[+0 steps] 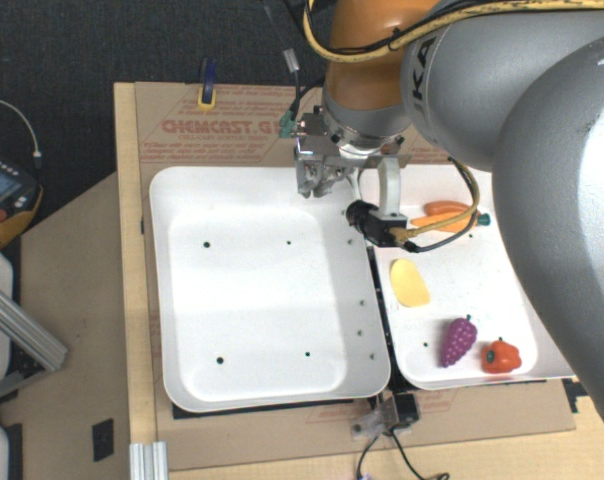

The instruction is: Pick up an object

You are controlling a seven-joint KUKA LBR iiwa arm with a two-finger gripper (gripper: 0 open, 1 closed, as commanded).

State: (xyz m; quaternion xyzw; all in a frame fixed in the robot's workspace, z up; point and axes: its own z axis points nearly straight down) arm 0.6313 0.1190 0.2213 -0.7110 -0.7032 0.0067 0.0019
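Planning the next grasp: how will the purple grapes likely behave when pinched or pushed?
The grapes look like a small, moulded toy, so probably light and stiff. The bumpy, tapered shape may slip from a pinch. Lying flat in the right bin, it would likely slide rather than roll.

Bench surface: brown cardboard sheet with red print along the far edge
Directly on sheet: 2 shallow white bins, side by side, touching
Left bin: near corner overhangs the dark base
Right bin: partly hidden by arm
Far edge: blue clamp
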